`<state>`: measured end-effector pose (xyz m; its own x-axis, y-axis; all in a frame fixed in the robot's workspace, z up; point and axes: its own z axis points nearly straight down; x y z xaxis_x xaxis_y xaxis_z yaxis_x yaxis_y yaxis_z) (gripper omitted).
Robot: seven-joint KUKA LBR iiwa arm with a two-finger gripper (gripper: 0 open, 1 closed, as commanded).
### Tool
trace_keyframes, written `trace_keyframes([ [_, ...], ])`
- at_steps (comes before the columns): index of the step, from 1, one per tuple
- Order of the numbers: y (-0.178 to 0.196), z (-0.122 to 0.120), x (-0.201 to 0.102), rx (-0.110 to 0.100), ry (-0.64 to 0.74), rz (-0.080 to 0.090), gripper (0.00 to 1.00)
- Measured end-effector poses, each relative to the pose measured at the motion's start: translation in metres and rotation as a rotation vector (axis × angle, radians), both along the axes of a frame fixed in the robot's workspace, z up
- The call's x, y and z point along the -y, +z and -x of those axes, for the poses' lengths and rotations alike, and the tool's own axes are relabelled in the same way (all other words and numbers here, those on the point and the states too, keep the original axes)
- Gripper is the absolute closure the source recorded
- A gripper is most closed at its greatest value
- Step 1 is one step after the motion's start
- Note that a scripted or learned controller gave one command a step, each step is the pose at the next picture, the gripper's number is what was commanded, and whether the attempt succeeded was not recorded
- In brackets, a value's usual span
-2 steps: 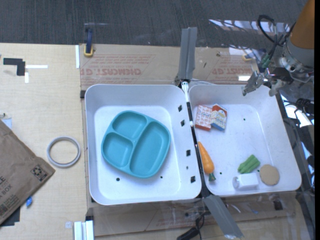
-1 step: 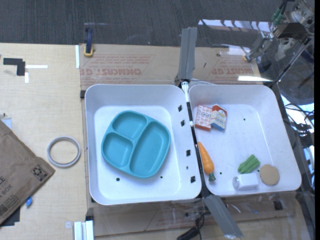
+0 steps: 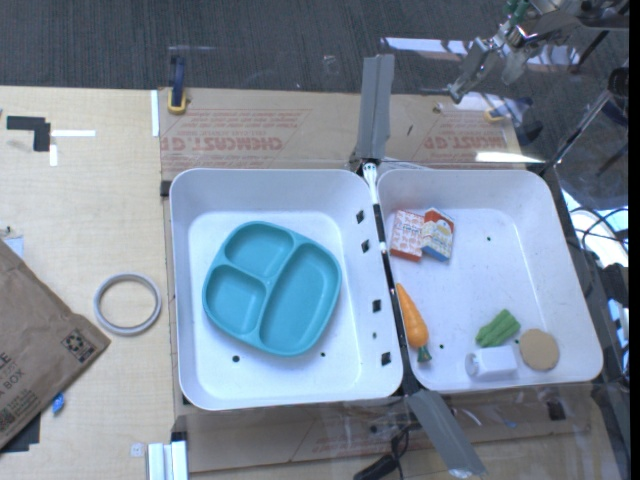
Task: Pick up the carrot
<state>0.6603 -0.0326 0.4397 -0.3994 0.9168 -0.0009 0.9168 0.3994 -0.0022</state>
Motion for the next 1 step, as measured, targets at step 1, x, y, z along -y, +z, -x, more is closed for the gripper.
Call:
trace_keyframes([
  [1, -0.0107, 0.0000, -0.0901, -0.002, 0.422, -0.001, 0.00],
])
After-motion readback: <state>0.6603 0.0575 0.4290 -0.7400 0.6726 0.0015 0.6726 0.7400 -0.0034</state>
